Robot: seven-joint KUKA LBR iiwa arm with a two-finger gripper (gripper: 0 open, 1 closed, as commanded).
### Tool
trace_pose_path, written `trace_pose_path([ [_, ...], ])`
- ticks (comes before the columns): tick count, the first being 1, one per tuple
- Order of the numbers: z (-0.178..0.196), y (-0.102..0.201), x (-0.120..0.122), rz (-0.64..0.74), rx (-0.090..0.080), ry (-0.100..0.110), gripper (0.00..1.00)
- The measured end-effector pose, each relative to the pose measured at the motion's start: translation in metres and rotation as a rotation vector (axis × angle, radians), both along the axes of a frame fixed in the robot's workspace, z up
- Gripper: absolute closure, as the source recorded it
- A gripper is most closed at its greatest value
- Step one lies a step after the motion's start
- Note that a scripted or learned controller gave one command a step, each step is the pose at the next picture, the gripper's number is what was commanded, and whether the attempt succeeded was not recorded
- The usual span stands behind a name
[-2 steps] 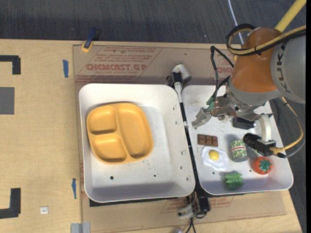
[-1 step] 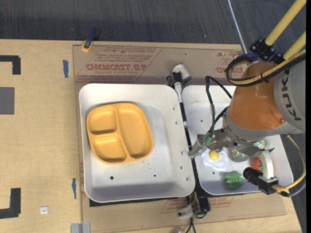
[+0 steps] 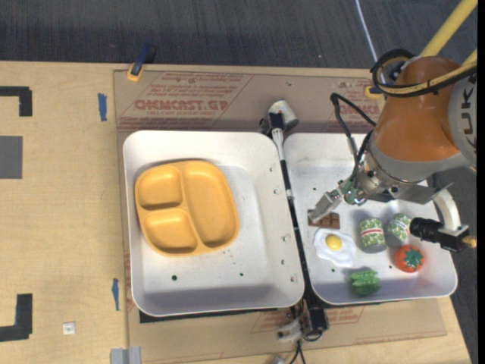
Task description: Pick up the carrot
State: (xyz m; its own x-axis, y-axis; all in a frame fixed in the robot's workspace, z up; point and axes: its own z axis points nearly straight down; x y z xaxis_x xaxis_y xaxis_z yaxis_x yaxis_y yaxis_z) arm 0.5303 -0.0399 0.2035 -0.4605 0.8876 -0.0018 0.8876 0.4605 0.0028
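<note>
At bench front, right bin point(image 3: 322, 154): a green veg piece point(image 3: 365, 280) lies nearest the front wall. Just behind it to the right sits the carrot point(image 3: 409, 258), orange-red w/ a green top, near the bin's right side and touching nothing. A fried egg point(image 3: 333, 243) lies to its left, by the wall between the bins. Behind that row, two green-and-white pieces point(image 3: 372, 233) point(image 3: 398, 230) sit side by side. Further back, the gripper point(image 3: 324, 208) slants down-left over a small brown piece point(image 3: 326, 220), well apart from the carrot; whether it is wide or narrow can't be told. The arm's orange band point(image 3: 413, 112) looms over the bin's back right. The left bin point(image 3: 136, 279) holds a yellow divided plate point(image 3: 186, 205). At far edge, a blue clamp point(image 3: 141, 61) grips the cardboard point(image 3: 182, 101).
</note>
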Motion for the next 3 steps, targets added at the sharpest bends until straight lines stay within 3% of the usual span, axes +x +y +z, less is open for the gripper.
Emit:
trace_pose_path([
  [1, -0.019, 0.037, -0.025, -0.041, 0.001, 0.005, 0.00],
  [2, -0.019, 0.036, -0.024, -0.042, 0.001, 0.004, 0.00],
  [3, -0.019, 0.047, -0.006, 0.479, -0.001, -0.001, 0.00],
])
